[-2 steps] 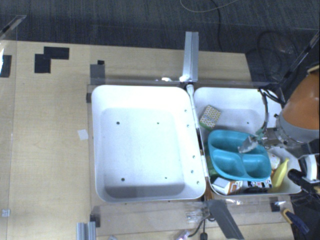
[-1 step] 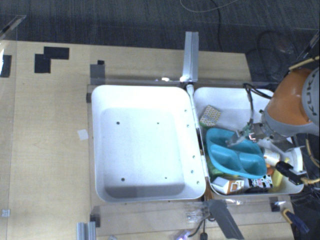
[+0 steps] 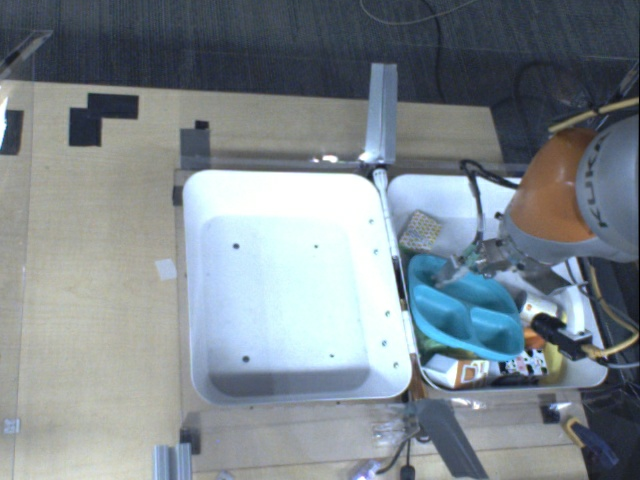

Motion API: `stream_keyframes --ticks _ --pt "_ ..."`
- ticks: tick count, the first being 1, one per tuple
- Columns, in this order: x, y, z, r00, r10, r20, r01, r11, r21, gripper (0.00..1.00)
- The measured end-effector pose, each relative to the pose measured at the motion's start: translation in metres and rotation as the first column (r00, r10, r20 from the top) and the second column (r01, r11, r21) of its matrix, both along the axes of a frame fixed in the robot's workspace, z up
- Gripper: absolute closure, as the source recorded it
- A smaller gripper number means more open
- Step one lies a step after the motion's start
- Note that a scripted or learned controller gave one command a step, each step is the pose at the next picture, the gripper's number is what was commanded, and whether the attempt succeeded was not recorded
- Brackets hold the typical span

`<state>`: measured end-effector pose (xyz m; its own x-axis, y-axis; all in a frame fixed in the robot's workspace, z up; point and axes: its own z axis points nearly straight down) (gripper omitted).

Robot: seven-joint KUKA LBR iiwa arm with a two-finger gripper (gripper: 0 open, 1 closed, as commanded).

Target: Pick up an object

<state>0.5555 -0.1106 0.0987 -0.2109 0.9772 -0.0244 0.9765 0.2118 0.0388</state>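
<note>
The arm (image 3: 575,193) reaches into the right bin (image 3: 440,193), over a blue tray (image 3: 465,313); I cannot tell how its jaws stand.

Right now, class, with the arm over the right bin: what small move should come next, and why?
Probably a short descent onto the blue divided tray. The gripper sits at the tray's upper edge, and nothing visible shows it holding anything yet.
</note>
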Motion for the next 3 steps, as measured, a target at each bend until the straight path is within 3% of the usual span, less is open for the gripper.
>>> stream_keyframes --ticks 1,2,3 --pt "0.009 0.0 -0.002 0.998 0.055 -0.009 -0.055 0.999 0.001 0.0" --pt "0.009 -0.005 0.009 0.998 0.056 -0.005 -0.056 0.998 -0.009 1.0" --pt "0.026 0.036 0.088 0.988 0.152 -0.034 -0.152 0.988 0.01 1.0"
